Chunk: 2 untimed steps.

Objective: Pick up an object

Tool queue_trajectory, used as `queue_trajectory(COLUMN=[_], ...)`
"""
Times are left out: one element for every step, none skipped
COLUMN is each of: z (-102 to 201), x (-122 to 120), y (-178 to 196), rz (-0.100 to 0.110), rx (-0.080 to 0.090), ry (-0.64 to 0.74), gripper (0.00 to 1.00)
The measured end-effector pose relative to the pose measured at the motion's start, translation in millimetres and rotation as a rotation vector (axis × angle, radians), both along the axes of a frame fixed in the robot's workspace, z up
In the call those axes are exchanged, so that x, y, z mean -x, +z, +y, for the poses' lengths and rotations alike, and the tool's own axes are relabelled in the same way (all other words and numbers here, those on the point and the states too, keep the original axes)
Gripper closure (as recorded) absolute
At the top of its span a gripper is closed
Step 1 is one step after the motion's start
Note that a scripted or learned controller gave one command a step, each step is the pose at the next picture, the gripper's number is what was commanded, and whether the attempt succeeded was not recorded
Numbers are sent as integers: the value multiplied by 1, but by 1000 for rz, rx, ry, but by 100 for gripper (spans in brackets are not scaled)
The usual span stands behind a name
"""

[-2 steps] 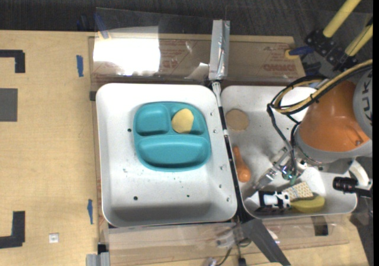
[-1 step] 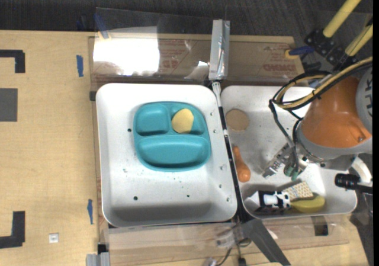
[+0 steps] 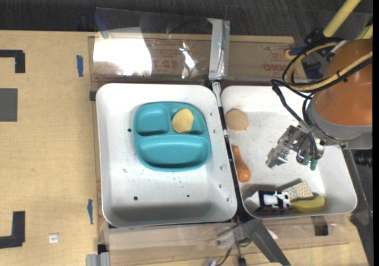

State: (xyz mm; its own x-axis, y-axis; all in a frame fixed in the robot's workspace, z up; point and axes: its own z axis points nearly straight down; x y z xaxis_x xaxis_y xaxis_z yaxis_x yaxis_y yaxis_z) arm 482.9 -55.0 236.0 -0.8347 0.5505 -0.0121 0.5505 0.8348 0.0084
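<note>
My gripper (image 3: 288,155) hangs over the middle of the right bin (image 3: 266,102), fingers pointing down-left, and I see nothing between them. A tan round object (image 3: 237,119) lies at the bin's upper left. An orange carrot (image 3: 241,164) rests along the bin's left wall. At the front edge lie a small black-and-white toy (image 3: 273,199), a patterned piece (image 3: 299,190) and a yellow banana (image 3: 308,204). In the left bin (image 3: 112,140), a teal divided plate (image 3: 172,143) holds a yellow lump (image 3: 182,120) in its upper right compartment.
The arm's orange band (image 3: 346,93) and cables (image 3: 296,75) overhang the right bin's far right. A clear plastic sheet (image 3: 160,51) and taped cardboard (image 3: 260,54) lie behind the bins. The wooden bench (image 3: 44,140) stretches to the left.
</note>
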Motion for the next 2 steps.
queue_trajectory(z=[-5, 37], x=[2, 2], y=[56, 92], rz=[6, 5], rx=[4, 2], ry=[297, 237], gripper=[100, 100])
